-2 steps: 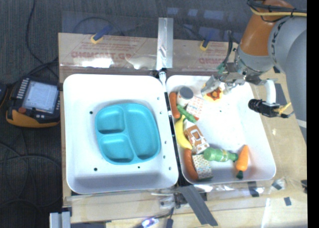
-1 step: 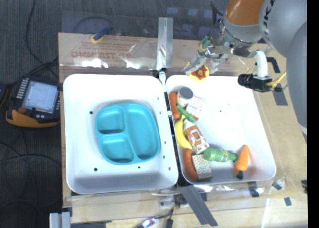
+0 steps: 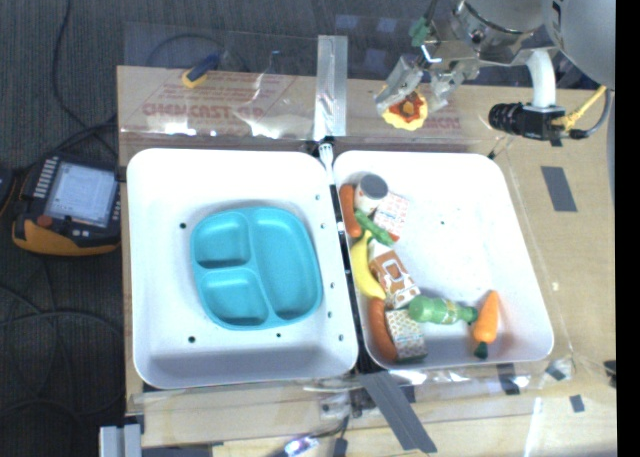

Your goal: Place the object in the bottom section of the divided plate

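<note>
The blue divided plate [image 3: 300, 270] lies in the left white bin [image 3: 160, 195], with one long section on its right and two smaller ones on its left. High at the back right, my gripper [image 3: 412, 100] hangs above the bench behind the right bin [image 3: 470, 235]. A small yellow and red toy [image 3: 406, 112] sits between its fingers [image 3: 393, 88], which are shut on it. The toy is well clear of the plate, up and to its right.
The right bin's left and front sides hold several toys: a carrot [image 3: 487, 315], a green bottle [image 3: 440, 311], a banana [image 3: 361, 270], small boxes [image 3: 393, 280], a can [image 3: 372, 187]. A tablet [image 3: 75, 200] lies left of the bench. A black fitting [image 3: 520, 118] sits at right.
</note>
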### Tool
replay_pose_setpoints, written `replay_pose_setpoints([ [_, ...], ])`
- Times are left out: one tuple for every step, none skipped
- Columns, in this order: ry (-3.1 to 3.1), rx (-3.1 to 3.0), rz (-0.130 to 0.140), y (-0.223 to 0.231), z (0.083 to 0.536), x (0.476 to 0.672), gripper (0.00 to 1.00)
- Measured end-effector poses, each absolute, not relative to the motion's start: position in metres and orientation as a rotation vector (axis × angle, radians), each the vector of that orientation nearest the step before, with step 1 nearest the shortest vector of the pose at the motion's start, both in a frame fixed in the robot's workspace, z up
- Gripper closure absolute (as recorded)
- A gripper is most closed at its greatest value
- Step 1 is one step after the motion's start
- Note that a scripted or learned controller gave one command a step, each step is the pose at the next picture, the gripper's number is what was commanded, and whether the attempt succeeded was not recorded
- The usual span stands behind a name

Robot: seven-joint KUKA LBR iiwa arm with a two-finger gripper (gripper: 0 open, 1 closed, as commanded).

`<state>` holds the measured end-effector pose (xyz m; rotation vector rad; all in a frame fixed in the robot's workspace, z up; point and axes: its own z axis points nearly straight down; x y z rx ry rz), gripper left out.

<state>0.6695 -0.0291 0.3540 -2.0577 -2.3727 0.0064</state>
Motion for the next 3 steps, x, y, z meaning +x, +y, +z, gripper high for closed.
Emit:
replay_pose_setpoints([
  [-2.51,-1.886,0.008,0.034,0.367,0.571,1.0],
  [-2.367,-2.058,0.01,0.075,0.23,0.521,1.0],
  [-2.367,-2.059,0.009,0.075,0.231,0.521,0.0],
])
